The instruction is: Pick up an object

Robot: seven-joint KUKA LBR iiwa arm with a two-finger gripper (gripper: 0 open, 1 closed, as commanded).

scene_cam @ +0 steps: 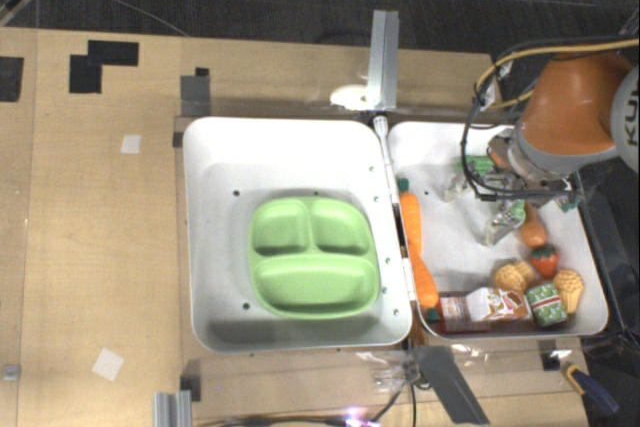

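The gripper hangs low inside the right bin, in its upper right part, and I cannot tell its state because the wrist hides much of it. Just beside it lies a small orange piece, and a green-and-white thing is close under the wrist; whether anything is held, I cannot tell. The arm comes in from the right, its orange band directly above the gripper, with cables looping over it.

A carrot lies along the left wall of this bin, its long axis running from the far side toward the near side, green end at the far side. In the near right corner are crowded a small bottle lying on its side, a strawberry, a green can and yellowish toy foods.

The left bin holds a green divided tray in its middle. Both bins rest on the counter.
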